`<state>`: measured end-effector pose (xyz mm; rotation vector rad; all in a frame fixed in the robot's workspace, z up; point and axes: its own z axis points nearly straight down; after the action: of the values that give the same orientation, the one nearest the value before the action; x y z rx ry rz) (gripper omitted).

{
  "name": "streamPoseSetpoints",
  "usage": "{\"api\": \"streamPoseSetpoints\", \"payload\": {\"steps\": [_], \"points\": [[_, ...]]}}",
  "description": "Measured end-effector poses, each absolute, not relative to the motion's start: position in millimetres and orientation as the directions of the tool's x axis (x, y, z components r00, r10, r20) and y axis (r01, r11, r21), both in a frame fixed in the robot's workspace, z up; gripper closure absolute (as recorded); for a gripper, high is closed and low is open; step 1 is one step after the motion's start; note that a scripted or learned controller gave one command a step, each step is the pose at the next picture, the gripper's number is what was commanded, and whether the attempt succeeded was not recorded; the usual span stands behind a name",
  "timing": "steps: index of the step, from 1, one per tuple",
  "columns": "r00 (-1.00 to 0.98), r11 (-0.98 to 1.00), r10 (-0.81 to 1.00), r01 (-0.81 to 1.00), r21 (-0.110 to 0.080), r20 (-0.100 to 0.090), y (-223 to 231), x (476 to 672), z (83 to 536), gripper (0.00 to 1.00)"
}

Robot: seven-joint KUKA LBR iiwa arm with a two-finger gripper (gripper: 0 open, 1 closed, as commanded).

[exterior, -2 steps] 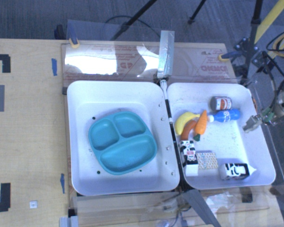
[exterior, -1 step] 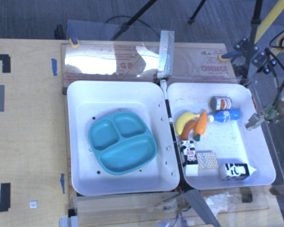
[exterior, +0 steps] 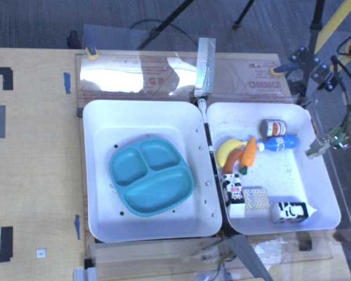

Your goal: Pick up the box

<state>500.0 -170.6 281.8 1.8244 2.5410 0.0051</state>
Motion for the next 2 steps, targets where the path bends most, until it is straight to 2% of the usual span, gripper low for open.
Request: {"api": "streamPoseSetpoints", "payload": {"steps": [2], "points": [[-0.314,0.314,0.949,0.949,0.017,-0.015,-174.1,501.5,302.5,1.00]]}}
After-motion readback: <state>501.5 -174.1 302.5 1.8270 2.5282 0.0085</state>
